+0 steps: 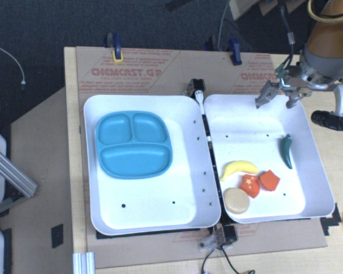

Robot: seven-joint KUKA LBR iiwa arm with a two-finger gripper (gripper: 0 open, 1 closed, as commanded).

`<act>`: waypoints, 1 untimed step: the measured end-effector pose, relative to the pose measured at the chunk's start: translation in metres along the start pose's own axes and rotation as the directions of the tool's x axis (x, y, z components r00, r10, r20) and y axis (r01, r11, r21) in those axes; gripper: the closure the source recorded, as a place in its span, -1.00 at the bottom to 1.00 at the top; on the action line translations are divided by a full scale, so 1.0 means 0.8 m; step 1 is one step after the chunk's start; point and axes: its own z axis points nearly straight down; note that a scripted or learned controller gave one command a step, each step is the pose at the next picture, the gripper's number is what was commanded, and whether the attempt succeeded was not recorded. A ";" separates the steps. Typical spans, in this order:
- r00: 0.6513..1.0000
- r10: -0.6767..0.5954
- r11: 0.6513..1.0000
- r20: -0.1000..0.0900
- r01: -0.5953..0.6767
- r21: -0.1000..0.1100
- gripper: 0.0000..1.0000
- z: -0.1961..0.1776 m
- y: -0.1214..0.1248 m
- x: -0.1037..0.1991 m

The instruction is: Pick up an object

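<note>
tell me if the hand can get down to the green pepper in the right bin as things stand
Probably yes. The hand sits over the right bin's far edge, and the green pepper lies alone near the right wall, apart from the other toys.

Glossy white plastic bins [143, 210] sit on matt brown cardboard [160, 67]; the blue tray [134, 144] looks smooth plastic.

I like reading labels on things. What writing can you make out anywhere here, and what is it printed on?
"CHEMCAST GP": red print on the brown sheet under the bins, left of the clamps.
The same red print repeats at the sheet's right, partly cut off.
Smaller red lines beneath both: too blurred to read.
</note>
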 end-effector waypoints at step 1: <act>1.000 0.000 1.000 -0.001 0.000 0.006 -1.00 0.080 -0.001 0.001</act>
